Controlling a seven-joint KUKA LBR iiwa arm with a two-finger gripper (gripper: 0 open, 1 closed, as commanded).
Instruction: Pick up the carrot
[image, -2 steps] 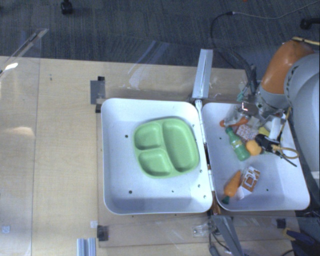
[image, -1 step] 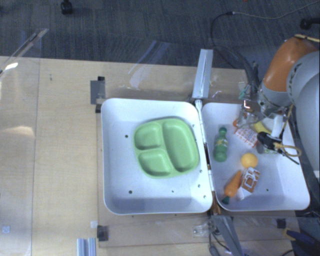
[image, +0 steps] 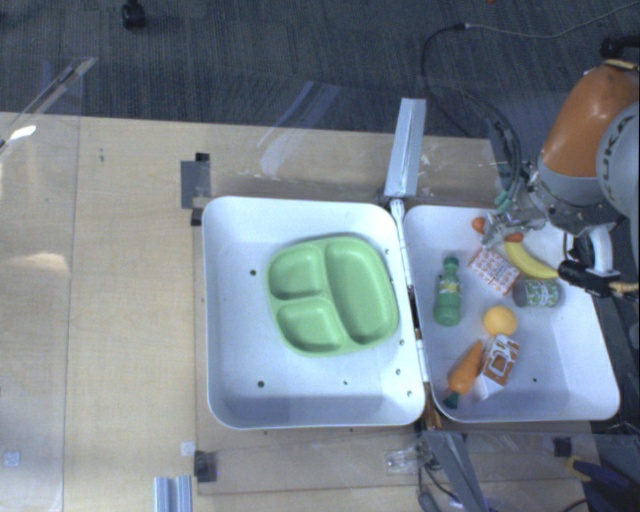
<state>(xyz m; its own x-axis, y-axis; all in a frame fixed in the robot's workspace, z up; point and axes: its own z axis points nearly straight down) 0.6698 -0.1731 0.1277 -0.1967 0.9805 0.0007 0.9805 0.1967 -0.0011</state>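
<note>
Lying near the right bin's (image: 600, 400) front edge, a smooth tapered carrot (image: 465, 368).

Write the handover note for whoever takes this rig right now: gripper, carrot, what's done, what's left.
Gripper: over the far part of the right bin, by the banana; finger state unclear, nothing seen held.
Carrot: lying near the right bin's front left corner, beside a small packet, below the orange fruit.
Done: nothing visible.
Left: move to the carrot, grasp, lift.
</note>
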